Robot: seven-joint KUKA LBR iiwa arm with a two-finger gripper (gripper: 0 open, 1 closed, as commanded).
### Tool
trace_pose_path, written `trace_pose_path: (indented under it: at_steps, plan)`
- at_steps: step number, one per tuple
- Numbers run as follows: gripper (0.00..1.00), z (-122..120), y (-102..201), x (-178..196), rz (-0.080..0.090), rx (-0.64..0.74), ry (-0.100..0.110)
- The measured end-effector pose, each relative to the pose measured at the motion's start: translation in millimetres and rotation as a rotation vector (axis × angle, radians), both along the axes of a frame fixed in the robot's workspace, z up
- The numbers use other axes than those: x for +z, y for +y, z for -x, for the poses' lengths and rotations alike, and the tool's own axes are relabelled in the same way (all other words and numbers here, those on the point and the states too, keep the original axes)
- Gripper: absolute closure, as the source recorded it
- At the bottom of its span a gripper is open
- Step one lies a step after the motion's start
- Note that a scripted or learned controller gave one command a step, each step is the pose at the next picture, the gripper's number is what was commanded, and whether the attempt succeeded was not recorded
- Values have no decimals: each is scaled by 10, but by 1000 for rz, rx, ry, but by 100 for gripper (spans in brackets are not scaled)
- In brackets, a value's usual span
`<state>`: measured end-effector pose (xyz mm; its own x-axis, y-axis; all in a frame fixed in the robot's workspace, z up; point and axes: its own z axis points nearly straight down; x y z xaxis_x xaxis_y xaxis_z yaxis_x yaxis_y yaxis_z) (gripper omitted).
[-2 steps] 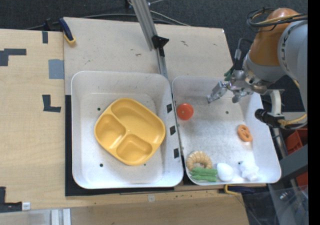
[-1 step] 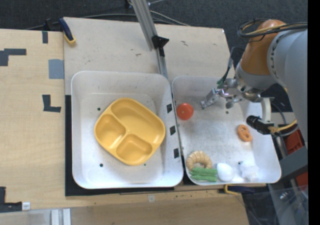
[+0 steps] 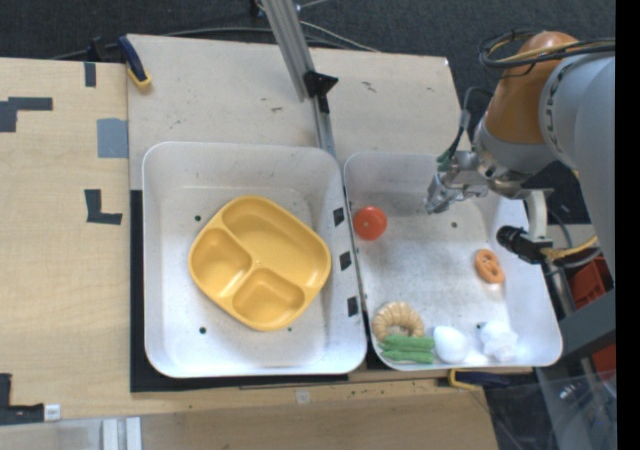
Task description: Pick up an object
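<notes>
The grey arm with its orange band (image 3: 522, 98) reaches in from the right and bends down over the far part of the right shallow white bin (image 3: 520, 338), its wrist tilted so the metal claw (image 3: 441, 200) points down and to the left. The claw hangs just above the bin floor near the far wall; whether it is apart or together I cannot tell, and nothing shows in its grip.

The round red-orange ball (image 3: 370, 223) lies left of the claw, near the bin's left wall; being round, it has no long axis. The small orange ring-shaped piece (image 3: 489, 266) lies toward the right wall. Along the near wall sit a tan braided ring (image 3: 398, 319), a green pod-like piece (image 3: 408, 347) with its long axis left to right, and two white lumps (image 3: 474, 343).

The left shallow white bin (image 3: 170, 338) holds a yellow plastic compartment tray (image 3: 260, 261), turned at a slant.
</notes>
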<state>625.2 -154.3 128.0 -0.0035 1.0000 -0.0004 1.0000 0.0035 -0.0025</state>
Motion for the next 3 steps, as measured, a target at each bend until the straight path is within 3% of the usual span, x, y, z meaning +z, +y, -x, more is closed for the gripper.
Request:
trace_pose_path:
  at_steps: [2,3]
  plan:
    - [100,10,110,908,0,-2,-6]
    - [100,178,594,1021,-2,2,-2]
